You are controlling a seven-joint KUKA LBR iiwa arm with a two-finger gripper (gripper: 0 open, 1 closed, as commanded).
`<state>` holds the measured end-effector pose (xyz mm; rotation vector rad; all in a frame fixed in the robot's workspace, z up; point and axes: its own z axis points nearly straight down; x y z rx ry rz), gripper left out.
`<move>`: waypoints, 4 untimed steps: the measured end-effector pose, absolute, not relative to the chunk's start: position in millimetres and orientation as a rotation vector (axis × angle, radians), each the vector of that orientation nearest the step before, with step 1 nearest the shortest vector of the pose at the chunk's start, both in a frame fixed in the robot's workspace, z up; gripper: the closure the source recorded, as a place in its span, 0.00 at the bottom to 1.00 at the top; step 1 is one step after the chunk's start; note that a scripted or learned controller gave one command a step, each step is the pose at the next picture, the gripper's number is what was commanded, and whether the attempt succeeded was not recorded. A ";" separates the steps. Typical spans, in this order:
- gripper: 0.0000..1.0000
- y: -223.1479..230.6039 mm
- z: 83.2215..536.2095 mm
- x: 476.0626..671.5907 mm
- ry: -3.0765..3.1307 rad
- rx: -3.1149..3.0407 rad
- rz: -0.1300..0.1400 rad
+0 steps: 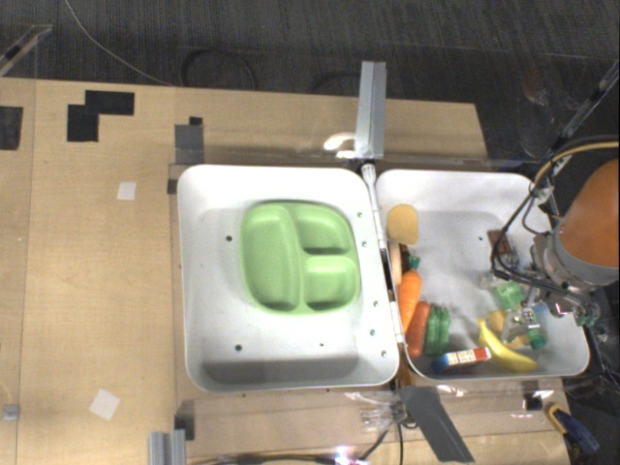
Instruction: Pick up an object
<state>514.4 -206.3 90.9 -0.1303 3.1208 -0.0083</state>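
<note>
My gripper (526,310) hangs low over the right part of the right bin (455,197), under the arm's orange band (591,223). Directly beneath and beside it lie a yellow banana (505,350) and a green, partly hidden object (510,293). Whether anything is held cannot be made out. Along the bin's left wall lie an orange carrot (409,299), a tan wooden spoon (402,225) and a green vegetable piece (438,326). A small red, white and blue marker-like item (461,359) rests at the front wall.
The left bin (208,342) holds a green divided plate (297,257). A metal post (371,109) stands behind the seam between the bins. Black cables (518,223) loop off the wrist over the right bin.
</note>
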 end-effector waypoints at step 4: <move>0.00 -207.0 90.9 503.3 3.110 -0.318 -0.010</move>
